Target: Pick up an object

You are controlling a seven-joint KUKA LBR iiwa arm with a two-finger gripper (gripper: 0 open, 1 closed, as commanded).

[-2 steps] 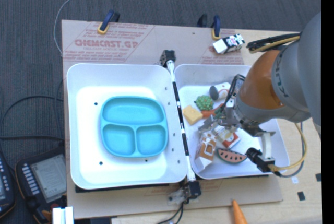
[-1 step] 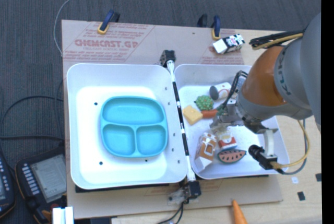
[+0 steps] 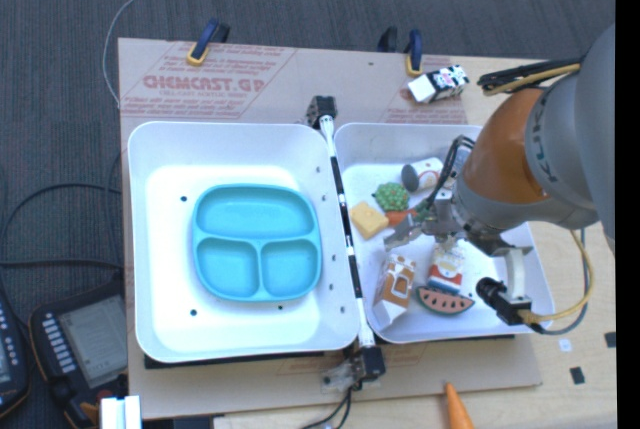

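My gripper point(image 3: 412, 223) hangs low over the middle of the right bin point(image 3: 520, 312), open, with nothing between its fingers. One fingertip point(image 3: 396, 237) lies just right of a yellow cheese wedge point(image 3: 366, 219); the other is near a green broccoli piece point(image 3: 392, 196). Just below the gripper stand a small carton point(image 3: 396, 281), a red and white toy point(image 3: 447, 269) and a watermelon slice point(image 3: 443, 301). A grey and white cylinder point(image 3: 421, 173) lies toward the bin's back. The arm's wrist covers the bin's right part.
The left bin point(image 3: 160, 317) holds a blue divided plate point(image 3: 257, 242). A rail with clamps point(image 3: 340, 207) runs between the bins. A small black and white toy point(image 3: 438, 83) sits on the board behind the right bin. Cables trail at the left.
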